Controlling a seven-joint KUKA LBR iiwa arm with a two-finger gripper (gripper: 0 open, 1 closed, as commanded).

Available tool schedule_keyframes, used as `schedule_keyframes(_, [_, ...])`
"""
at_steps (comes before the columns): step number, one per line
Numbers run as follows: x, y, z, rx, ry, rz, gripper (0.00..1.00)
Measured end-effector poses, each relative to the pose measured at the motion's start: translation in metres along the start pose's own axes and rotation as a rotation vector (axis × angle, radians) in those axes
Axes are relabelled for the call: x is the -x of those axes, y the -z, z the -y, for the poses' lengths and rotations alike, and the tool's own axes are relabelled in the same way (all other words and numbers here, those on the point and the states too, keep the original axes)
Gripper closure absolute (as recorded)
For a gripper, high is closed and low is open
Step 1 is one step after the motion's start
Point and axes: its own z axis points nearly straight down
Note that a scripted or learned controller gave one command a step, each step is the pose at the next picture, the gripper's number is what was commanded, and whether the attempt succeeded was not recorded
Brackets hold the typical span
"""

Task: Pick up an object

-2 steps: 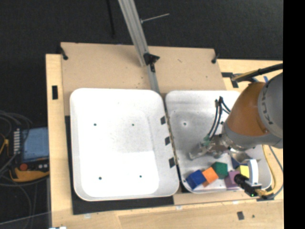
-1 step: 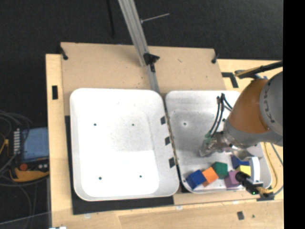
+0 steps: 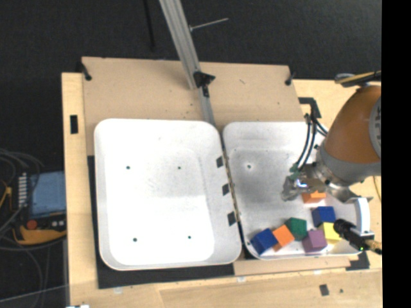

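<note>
Several small coloured blocks lie in the right bin (image 3: 257, 146), near its front right corner. In a row along the front sit a blue block (image 3: 263, 240), an orange block (image 3: 283, 235), a green block (image 3: 297, 226) and a purple block (image 3: 314, 240). Behind them are a yellow block (image 3: 331, 231) and a second blue block (image 3: 324, 215). Another orange block (image 3: 314, 197) peeks out just right of the gripper (image 3: 296, 188), partly covered by the wrist. The gripper hangs low over the bin floor, left of that block and behind the row.
The left bin (image 3: 160, 191) lies beside the right one, with a slanted metal pole (image 3: 183, 37) rising behind their shared edge. The arm's grey and orange body (image 3: 353, 140) covers the right bin's right side. Cables and a box (image 3: 45, 197) sit off the bench's left.
</note>
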Motion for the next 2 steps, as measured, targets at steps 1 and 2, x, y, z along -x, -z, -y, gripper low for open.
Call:
schedule_keyframes(1, [0.001,0.043,-0.002,-0.001,-0.001,0.000,1.00])
schedule_keyframes(2, [-0.047,0.037,0.002,-0.007,0.001,-0.002,1.00])
